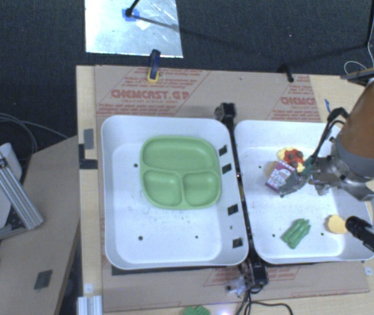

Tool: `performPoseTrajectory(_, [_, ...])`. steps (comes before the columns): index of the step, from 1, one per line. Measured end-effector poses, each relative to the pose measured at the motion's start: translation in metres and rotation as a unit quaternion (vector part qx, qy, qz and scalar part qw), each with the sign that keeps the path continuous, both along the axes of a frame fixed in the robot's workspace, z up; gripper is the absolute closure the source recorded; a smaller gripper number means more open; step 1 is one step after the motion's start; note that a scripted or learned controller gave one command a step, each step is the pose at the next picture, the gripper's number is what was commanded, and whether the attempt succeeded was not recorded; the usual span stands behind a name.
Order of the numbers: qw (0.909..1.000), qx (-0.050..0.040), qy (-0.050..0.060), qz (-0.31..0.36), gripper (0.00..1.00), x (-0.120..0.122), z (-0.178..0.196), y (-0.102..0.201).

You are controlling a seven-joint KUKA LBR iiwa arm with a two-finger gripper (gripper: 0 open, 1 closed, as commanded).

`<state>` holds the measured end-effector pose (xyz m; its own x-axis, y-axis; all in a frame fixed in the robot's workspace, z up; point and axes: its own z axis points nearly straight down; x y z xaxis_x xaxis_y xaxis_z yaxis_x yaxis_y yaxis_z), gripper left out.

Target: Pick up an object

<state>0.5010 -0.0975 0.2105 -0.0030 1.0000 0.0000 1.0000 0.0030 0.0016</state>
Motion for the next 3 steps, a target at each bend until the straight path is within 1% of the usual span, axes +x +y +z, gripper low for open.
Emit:
performPoseTrajectory(1, [1.0000,-0.0012,-0.002,-0.001,0.00,0.069,-0.131,-0.036])
performPoseTrajectory(2, [1.0000,-0.0004,-0.001,-0.001,1.00,0.067,-0.115,-0.034])
performPoseTrajectory(3, [1.0000,-0.0002,-0.001,-0.001,0.00,0.067,-0.116,-0.034])
